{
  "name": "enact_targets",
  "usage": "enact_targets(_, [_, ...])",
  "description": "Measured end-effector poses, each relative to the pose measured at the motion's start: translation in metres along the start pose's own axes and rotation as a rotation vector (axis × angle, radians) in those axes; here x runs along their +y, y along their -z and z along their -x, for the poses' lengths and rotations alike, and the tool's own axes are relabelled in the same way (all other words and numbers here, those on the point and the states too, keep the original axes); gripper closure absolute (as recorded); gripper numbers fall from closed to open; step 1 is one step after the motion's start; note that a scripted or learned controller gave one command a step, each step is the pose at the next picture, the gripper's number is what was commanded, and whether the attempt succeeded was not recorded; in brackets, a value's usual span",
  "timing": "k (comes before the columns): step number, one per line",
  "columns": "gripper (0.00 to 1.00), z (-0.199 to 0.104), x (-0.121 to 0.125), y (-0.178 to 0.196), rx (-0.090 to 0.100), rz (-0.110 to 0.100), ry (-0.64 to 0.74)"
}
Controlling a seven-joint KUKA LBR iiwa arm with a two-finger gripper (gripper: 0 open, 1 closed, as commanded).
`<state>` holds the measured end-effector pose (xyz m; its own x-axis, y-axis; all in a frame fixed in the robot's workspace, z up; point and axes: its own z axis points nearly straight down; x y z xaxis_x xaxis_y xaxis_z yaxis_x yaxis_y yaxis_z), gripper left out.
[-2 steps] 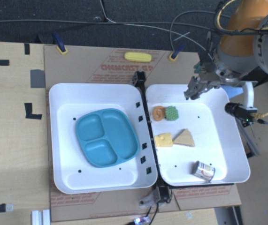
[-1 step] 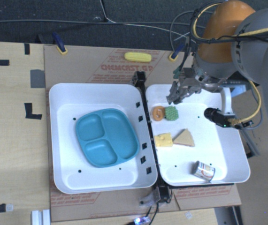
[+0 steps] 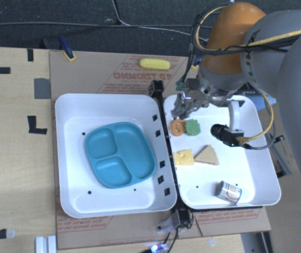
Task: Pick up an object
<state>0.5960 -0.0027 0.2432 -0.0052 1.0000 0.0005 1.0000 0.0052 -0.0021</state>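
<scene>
My gripper [image 3: 183, 109] hangs over the back left part of the right bin [image 3: 255, 173], just above a small orange ring [image 3: 177, 128] and a green round piece [image 3: 192, 127]. Nearer the front lie a yellow cheese block [image 3: 183, 158] and a tan wedge [image 3: 207, 155]. A silver can [image 3: 229, 192] lies on its side near the front of that bin. Nothing shows between the grey fingers, which point down and left.
The left bin [image 3: 66, 141] holds a blue divided plate [image 3: 119, 154]. A yellow banana-like object [image 3: 154, 64] lies on the cardboard behind the bins. A black camera unit [image 3: 225, 134] and cables hang from the wrist over the right bin.
</scene>
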Motion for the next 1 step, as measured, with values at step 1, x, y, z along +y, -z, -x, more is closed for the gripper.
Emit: enact_targets(1, [1.00, -0.0624, 0.0061, -0.0126, 0.001, -0.001, 0.001])
